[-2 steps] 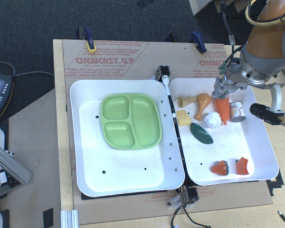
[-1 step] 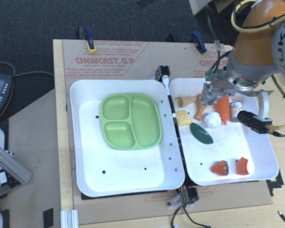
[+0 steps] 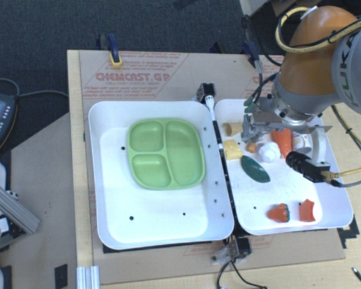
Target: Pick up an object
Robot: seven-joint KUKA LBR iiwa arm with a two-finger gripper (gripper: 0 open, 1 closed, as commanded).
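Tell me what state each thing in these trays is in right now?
Green three-compartment plastic plate: flat in the left white bin, nothing on it.
Dark green oval piece: loose in the right white bin.
Two small red pieces: loose, untouched.
Two-finger gripper: low over the right bin's clutter.

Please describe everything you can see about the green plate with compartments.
The green plate looks like matte pale green plastic, roughly square with rounded corners. Raised ridges split it into three compartments: two smaller on the view's left, one long on the right. It lies flat, slightly turned, in the upper middle of the left bin. Nothing lies in it or touches it besides the bin floor.
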